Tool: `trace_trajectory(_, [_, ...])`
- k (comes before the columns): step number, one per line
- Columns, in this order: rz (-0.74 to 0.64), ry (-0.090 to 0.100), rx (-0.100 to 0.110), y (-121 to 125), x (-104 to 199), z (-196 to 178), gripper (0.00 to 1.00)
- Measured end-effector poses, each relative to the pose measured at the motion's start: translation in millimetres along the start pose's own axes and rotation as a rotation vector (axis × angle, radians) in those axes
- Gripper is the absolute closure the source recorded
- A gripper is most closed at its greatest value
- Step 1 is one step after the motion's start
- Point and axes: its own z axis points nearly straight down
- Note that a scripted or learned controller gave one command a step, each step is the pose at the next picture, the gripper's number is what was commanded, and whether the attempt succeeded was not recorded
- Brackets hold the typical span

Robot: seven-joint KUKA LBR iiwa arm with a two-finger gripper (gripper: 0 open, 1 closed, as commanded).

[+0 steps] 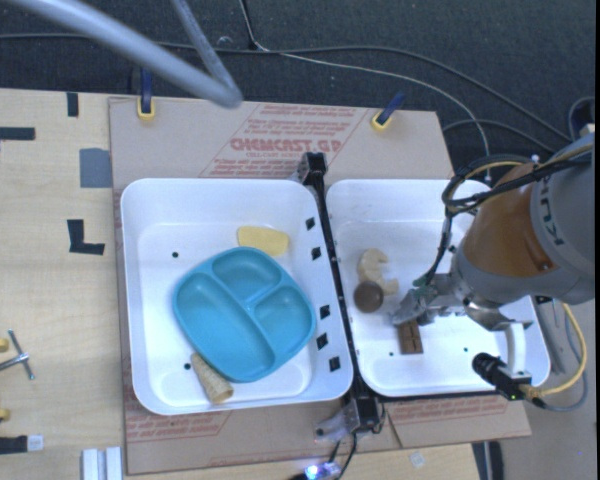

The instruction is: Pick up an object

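My gripper [416, 308] is low in the right bin [440, 373], left of centre, at the end of the grey arm with its orange band [505, 233]. Just below it a small dark brown block [410, 340] lies on the bin floor, touching or nearly touching the gripper's tip. To the gripper's left sits a round brown piece [368, 295], and above that a pale beige lump [373, 263]. I see nothing lifted off the floor.
The left bin [140, 268] holds a blue divided plate [243, 312], a yellow piece [263, 239] behind it and a tan cork-like stick [211, 378] at its front. A black divider [330, 278] separates the bins. Cables [480, 183] loop over the right bin's far corner.
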Motion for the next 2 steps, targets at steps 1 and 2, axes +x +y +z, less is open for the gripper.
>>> trace_trajectory(1, [-0.001,0.003,0.003,-3,2,-60,1.0])
trace_trajectory(2, [-0.001,0.002,0.0,-7,2,-120,1.0])
